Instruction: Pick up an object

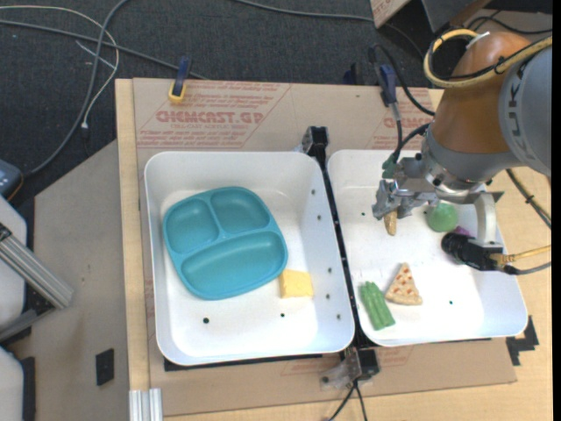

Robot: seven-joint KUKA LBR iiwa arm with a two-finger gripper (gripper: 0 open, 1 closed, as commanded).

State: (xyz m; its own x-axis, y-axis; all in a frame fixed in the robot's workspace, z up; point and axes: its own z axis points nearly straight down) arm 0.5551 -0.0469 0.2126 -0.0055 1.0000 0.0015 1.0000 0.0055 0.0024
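My gripper (396, 207) hangs low over the back left part of the right bin (491, 323), under the orange-banded wrist. A small tan piece (391, 226) shows right beneath it; whether it is gripped cannot be made out. A round green object (443, 217) lies just to the gripper's right, partly hidden by the arm, with a bit of purple (462, 232) beside it. Toward the bin's front lie a pizza slice (404, 285) and a green stick-shaped toy (378, 305).
The left bin (175, 331) holds a teal divided plate (226, 241) and a yellow block (296, 284) at the plate's front right. A black fitting with a cable (469, 253) sits on the arm's right. A dark divider (331, 226) runs between the bins.
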